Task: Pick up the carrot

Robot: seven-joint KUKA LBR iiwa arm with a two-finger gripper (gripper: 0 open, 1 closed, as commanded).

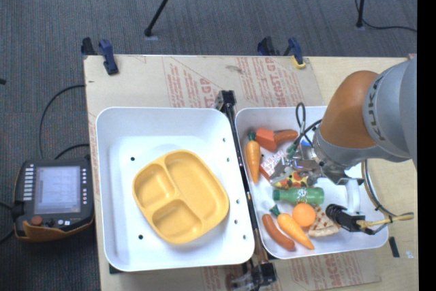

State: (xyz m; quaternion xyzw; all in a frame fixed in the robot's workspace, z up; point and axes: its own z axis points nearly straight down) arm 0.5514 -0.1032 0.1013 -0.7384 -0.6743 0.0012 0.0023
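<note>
Looks like the approach step: gripper [294, 170] hovers mid right bin [361, 247], can't tell what the fingers are doing. Carrot [253, 159] lies at its 9 o'clock, by the left wall. Next: shift over, drop down.

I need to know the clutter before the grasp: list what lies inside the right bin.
The right bin holds two carrots, a hot dog, an orange ball, a green bottle, a pizza slice and red pieces. The end effector and arm cover the bin's upper right.
</note>
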